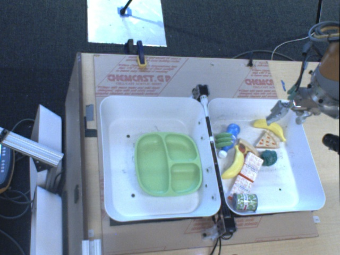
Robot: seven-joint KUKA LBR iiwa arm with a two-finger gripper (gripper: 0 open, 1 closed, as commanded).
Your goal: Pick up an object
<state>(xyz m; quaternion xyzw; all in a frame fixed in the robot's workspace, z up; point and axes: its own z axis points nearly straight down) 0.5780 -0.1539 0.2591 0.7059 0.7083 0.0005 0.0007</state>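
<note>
The arm comes in from the right and its hand (287,109) hangs over the back edge of the right bin (308,169), fingers pointing left and down. From here I can't tell how far those fingers are spread, and nothing shows between them. Just below and left of the hand lies a small yellow banana (270,127), close by but not touching. Beside that sits a toast-colored wedge (267,140), with a dark green lump (269,156) just in front of it. Further toward the divider — a blue ball (232,129), a bundle of green beans (224,139), and a bigger banana (234,163) lying at a slant. A red-and-white carton (247,175) leans against that banana, and a small can (245,201) lies on its side at the near corner. Over in the left bin (114,142) there's a green divided plate (168,163). Both bins sit on the counter (159,73) with its printed sheet — well apart from the hand on the left side.
</note>
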